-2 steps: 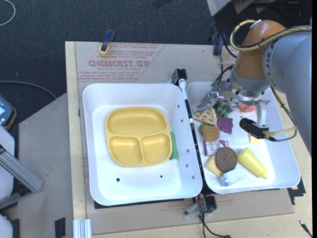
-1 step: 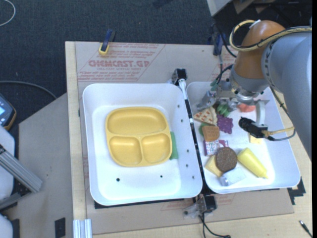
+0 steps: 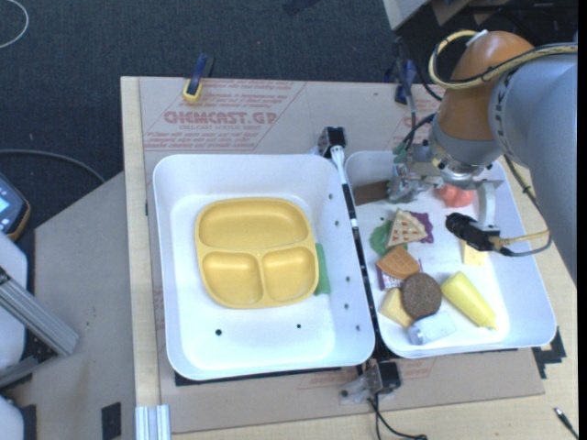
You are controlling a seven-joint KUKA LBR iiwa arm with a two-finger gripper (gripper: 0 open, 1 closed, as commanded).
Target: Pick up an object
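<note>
The robot arm (image 3: pixel 514 90) comes in from the right side, grey with a big orange part near its end. Its gripper (image 3: pixel 408 183) hangs low over the back part of the right bin (image 3: pixel 532 314), close to the wall between the 2 bins. I cannot tell what it is doing, or if it has anything in it — the arm hides too much.

The right bin is full of toy food. A triangle slice with red dots (image 3: pixel 407 228) lies just in front of the gripper, on something purple. A green piece (image 3: pixel 380 240) sits beside it on the left. Under them is an orange piece (image 3: pixel 398 262), then a round brown cookie (image 3: pixel 422 294) touching a small yellow block (image 3: pixel 394 308). A yellow cone-like thing (image 3: pixel 469 300) lies to the right of the cookie. Something pink-red (image 3: pixel 456 194) peeks out from under the arm at the back. A black part with a cable (image 3: pixel 470 231) sticks out over the bin.

The left bin (image 3: pixel 183 337) has a yellow plate with 3 parts (image 3: pixel 255 250) in the middle — 1 long part at the back and 2 small ones in front. A green strip (image 3: pixel 320 269) pokes out at the plate's right edge.

Both bins sit on a brown board (image 3: pixel 229 113) with red letters.
</note>
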